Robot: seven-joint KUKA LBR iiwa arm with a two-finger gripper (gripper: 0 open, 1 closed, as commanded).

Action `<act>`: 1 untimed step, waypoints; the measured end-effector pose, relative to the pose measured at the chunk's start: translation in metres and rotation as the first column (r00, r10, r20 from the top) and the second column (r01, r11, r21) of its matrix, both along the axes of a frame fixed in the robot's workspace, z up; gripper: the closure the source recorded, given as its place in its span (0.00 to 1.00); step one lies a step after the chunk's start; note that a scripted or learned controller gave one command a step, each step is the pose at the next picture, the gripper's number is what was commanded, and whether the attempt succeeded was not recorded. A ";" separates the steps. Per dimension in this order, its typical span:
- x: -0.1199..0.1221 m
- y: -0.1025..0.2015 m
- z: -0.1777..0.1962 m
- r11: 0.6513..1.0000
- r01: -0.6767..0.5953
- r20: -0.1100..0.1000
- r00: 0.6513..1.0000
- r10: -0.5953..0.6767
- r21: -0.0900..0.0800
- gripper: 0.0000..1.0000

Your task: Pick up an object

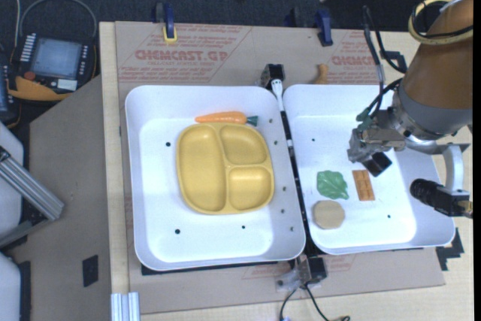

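Note:
My gripper (369,155) hangs over the middle of the right bin (331,113), just above and slightly left of a small brown rectangular piece (364,186). To the left of that piece lies a green leafy piece (331,184), and a round beige piece (328,215) sits in front of it. Nothing shows held in the gripper. In the left bin (150,162) a yellow divided plate (224,167) lies in the middle, with an orange carrot (222,117) along its far edge.
The two bins meet along a black-dotted seam (289,154). The arm's orange and grey body (440,71) covers the right bin's far right part. Clamps (170,26) hold the brown board at the back.

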State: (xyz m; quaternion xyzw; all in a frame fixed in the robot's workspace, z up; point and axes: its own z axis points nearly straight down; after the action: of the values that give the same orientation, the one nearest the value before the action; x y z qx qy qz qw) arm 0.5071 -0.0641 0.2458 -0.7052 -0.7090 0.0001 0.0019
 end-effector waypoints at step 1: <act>0.004 0.048 -0.015 1.000 0.001 -0.001 1.000 -0.001 -0.001 1.00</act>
State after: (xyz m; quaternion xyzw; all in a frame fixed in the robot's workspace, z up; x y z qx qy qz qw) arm 0.5106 -0.0163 0.2307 -0.7054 -0.7088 0.0008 0.0019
